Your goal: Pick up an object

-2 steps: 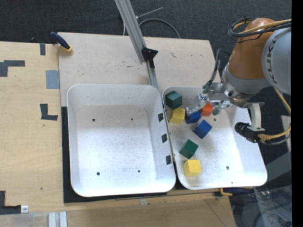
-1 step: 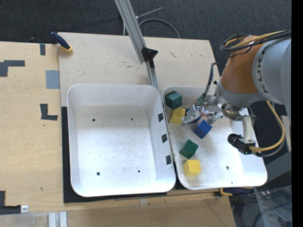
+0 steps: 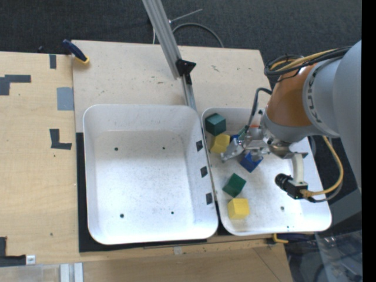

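Over the right bin (image 3: 317,216) the grey arm with its orange band reaches in from the right, and the gripper (image 3: 245,148) sits low above the bin's upper middle. Whether its jaws are spread or pressed together cannot be told from this angle, because the metal parts blur into the objects beneath.

A blue block (image 3: 251,162) lies just under and beside the gripper, partly hidden by it; it looks turned diagonally to the bin's walls, one corner pointing toward the lower left, though its long axis cannot be made out. Whether it touches the gripper is unclear.

A yellow cube (image 3: 220,143) rests just left of the gripper, near the bin's left wall, and a dark green cube (image 3: 215,123) stands beyond it in the upper left corner. Lower down, a second green cube (image 3: 234,184) sits tilted diagonally, and a second yellow cube (image 3: 238,208) lies just below it, close to the bin's near edge.

The left bin (image 3: 94,157) stands alongside, touching the right one.
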`<state>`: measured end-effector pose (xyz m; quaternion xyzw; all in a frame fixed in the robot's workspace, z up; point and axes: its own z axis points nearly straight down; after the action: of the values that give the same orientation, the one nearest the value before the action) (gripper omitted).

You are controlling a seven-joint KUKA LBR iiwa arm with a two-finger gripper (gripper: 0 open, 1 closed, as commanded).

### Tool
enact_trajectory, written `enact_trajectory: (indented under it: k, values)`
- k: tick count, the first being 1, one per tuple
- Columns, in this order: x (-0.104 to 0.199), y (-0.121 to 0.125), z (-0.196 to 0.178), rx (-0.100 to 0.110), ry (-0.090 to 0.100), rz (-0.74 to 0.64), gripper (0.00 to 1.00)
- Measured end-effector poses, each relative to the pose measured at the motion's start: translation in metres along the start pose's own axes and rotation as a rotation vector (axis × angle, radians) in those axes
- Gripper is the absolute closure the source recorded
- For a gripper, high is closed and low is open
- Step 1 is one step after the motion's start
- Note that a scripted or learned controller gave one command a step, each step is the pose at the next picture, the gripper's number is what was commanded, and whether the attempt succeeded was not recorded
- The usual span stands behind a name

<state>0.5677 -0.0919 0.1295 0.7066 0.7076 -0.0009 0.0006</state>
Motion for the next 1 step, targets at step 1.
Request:
enact_trajectory:
  k: [1]
  values:
    - [0.0011, 0.0001, -0.0109, 0.001, 0.002, -0.002, 1.00]
